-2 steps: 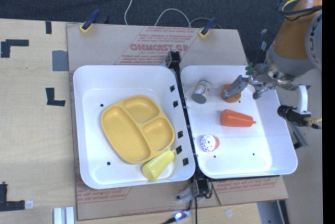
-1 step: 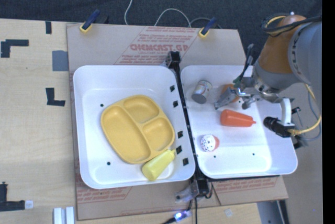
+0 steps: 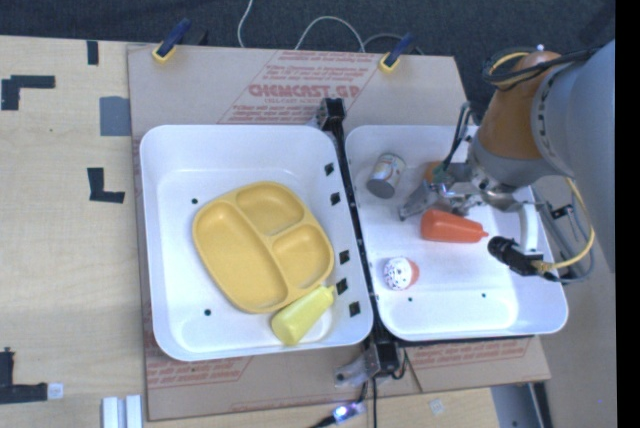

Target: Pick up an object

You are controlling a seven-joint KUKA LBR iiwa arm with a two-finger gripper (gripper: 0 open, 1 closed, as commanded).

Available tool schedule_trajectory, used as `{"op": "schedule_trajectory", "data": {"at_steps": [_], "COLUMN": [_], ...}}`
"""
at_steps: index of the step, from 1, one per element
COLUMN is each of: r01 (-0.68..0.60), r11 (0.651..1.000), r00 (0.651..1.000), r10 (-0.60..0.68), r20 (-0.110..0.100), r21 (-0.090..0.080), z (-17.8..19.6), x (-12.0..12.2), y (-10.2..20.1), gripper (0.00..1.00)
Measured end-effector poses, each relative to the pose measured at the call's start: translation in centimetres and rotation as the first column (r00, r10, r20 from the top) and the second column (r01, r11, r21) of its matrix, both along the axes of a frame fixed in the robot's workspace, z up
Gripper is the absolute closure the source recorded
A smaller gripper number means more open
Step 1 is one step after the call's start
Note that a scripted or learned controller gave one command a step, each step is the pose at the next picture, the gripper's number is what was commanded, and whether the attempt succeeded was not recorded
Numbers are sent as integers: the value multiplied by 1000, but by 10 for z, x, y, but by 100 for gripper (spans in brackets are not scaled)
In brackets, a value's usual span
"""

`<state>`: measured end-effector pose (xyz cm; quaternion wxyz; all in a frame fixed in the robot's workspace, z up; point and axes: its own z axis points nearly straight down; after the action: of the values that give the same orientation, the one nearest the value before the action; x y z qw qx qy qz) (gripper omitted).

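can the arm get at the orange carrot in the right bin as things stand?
Probably yes. The tool hangs in the right bin just above the carrot, whose upper side is uncovered. The grey can and the white ball lie apart from it.

- Bench [image 3: 60, 246]: light wood top with dark marks, filling the frame's left and lower part.
- Cardboard sheet [image 3: 300, 86]: lies on the bench, centre of frame.
- Left bin [image 3: 165, 246] and right bin [image 3: 500, 316]: side by side on the cardboard.
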<state>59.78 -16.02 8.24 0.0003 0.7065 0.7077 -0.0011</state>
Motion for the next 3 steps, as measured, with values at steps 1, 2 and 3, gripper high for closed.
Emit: {"op": "schedule_trajectory", "data": {"at_steps": [1, 2, 3], "r01": [-1, 0, 0], "r11": [1000, 1000, 1000], "r00": [1000, 1000, 1000], "r10": [1, 0, 0], "r20": [3, 3, 5], "r21": [-1, 1, 1], "z": [13, 65, 126], "x": [1, 11, 17], "y": [0, -5, -1], "gripper": [100, 100, 100]}}
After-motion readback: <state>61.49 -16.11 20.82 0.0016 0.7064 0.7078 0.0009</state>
